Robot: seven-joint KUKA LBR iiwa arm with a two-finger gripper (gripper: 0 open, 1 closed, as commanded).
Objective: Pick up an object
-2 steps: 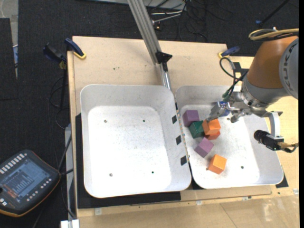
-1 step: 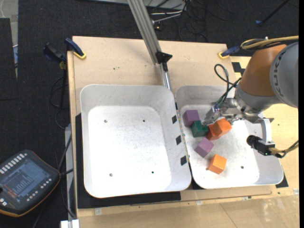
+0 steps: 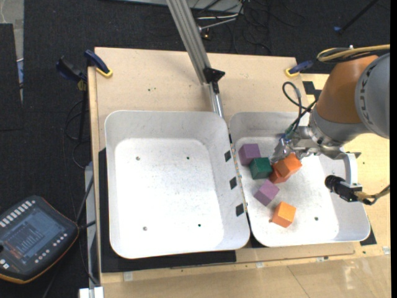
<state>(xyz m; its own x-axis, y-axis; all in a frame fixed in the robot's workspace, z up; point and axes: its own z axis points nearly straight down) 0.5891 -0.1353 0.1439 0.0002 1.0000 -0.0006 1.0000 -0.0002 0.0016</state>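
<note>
While the gripper [image 3: 286,153] hangs low over the right bin [image 3: 347,228], at centre right of the frame, the reach-and-grasp step seems in hand. An orange block [image 3: 288,167] sits right beneath it, touching or nearly. Next comes closing squarely, then lifting. Whether the jaws are open, I cannot tell.

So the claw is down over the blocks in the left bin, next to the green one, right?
Not quite: the blocks lie in the right bin, not the left bin. The camera view shows the claw down there, near the green block and right by an orange block.
</note>
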